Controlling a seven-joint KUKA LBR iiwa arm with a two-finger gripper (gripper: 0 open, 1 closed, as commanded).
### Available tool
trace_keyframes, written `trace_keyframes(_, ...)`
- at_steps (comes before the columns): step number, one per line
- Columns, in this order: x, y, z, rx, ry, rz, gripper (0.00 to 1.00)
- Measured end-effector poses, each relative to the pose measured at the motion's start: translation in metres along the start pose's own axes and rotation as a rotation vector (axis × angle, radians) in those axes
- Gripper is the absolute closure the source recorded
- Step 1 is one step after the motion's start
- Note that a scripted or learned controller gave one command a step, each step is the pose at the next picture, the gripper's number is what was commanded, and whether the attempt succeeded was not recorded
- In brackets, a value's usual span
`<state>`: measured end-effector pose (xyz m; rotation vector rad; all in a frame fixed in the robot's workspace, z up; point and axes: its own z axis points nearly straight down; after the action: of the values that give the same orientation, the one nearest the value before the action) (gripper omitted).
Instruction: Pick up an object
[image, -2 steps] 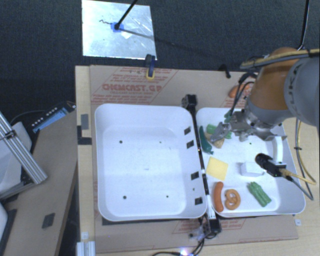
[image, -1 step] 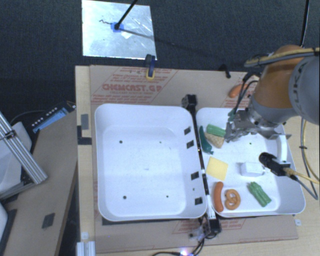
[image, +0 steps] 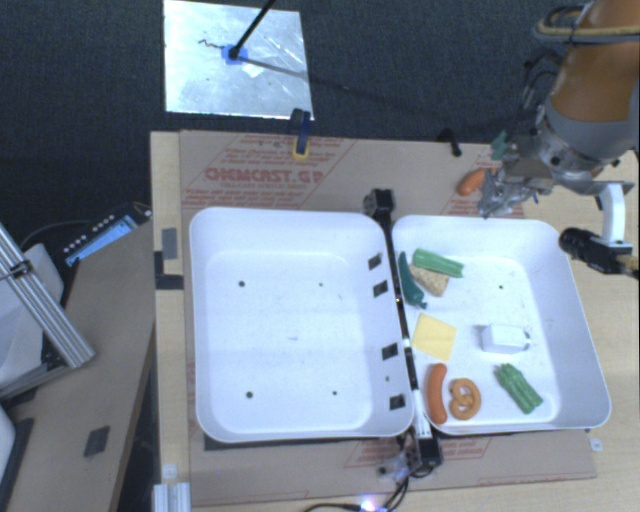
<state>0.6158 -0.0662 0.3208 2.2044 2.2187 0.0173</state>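
Camera view, looking down on the bench, and the gripper hangs over the far rim of the right bin, close to that bin's far edge at about its middle. The arm leans in from the far right corner of the bench. How wide the claw stands I cannot tell from here; the wrist body hides that. I can't make out anything gripped either.

Now the one to watch: a small orange piece, just beside the gripper on its left side. It sits outside the bin, over the brown board beyond the far rim. Touching the claw or merely next to it? Too close to call. Its long axis looks tilted, running from the bin's rim up and away.

Inside the bin, the nearest candidate is the green pod, near the far-left corner. It lies toward the near side and to the left of the gripper, long axis roughly parallel to the far rim. A brown crumbly piece is tucked right against it.

Further off there's the yellow slice by the left wall, the white block mid-bin, and the red sausage, pretzel and green stalks along the near edge.

My read: for the pod, the claw must come in over the rim, toward the near-left, and close across the pod's short width.
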Motion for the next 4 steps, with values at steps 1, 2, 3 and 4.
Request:
trace_keyframes(1,0.141,0.006,-0.082,0.005,0.009,-0.013,1.00)
trace_keyframes(2,0.229,-0.014,-0.158,0.008,0.008,-0.008,1.00)
trace_keyframes(3,0.286,-0.037,-0.204,0.012,0.007,-0.005,1.00)
trace_keyframes(4,0.302,-0.073,-0.217,0.016,0.004,-0.001,1.00)
